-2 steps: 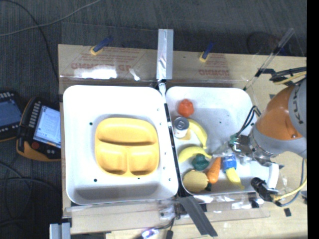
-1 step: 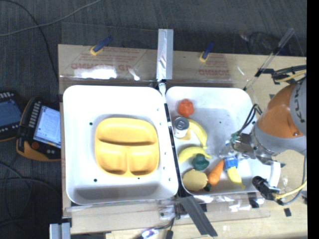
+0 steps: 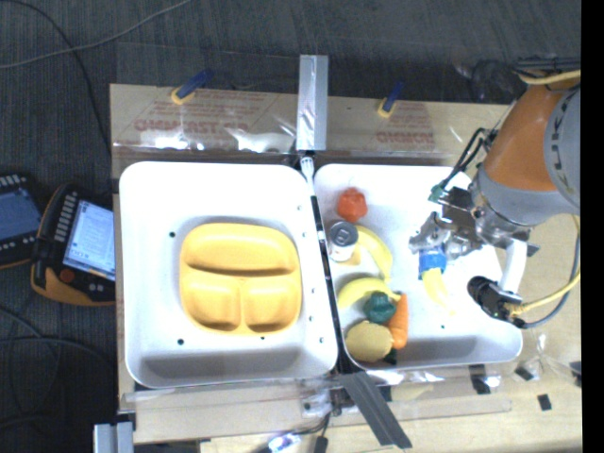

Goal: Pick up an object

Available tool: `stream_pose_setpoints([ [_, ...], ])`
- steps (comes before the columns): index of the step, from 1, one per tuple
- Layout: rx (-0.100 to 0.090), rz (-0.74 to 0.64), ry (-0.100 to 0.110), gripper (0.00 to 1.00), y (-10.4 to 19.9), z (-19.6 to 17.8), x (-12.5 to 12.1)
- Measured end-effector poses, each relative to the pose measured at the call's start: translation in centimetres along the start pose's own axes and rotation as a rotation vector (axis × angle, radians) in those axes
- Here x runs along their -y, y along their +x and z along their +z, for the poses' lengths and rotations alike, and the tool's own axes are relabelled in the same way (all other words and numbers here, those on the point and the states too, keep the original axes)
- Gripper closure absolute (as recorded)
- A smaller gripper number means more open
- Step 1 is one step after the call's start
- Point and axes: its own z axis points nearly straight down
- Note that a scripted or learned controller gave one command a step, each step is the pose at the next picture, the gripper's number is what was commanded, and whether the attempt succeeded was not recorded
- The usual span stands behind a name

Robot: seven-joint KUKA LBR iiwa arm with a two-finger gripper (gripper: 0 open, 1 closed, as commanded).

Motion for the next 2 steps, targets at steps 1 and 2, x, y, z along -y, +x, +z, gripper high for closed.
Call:
stream_pose_setpoints([
  [1,0.001,-0.074,0.002,1.0,-0.9,8.4,-5.2],
  [2,0.001,-0.09,0.0,1.0,6.3,2.3,-7.6],
])
